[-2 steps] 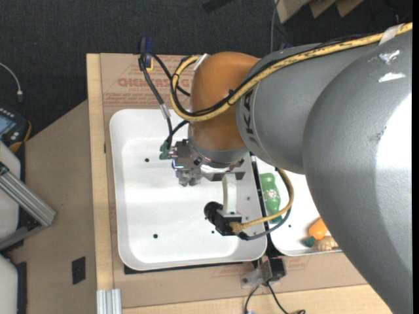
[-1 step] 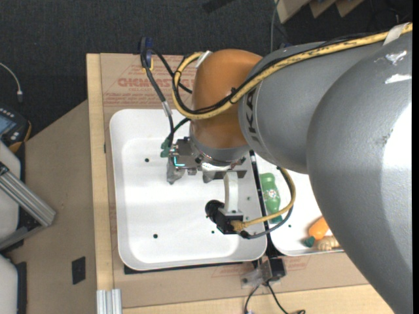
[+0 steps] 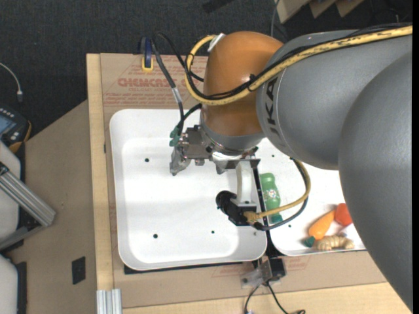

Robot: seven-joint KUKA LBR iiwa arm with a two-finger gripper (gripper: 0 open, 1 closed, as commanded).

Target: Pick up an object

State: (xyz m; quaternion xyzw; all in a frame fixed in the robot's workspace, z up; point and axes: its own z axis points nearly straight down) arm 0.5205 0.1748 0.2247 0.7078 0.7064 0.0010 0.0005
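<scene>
Green bottle lies view-right of jaws, apart; jaws above left bin, opening cannot tell.

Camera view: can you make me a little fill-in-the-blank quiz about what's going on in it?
1. The gripper hangs over the white bin on the view's ____ side.
2. The band above the arm's wrist is coloured ____.
3. The carrot-like thing lies in the other bin, on the view's ____ side.
Missing words: left; orange; right.
</scene>
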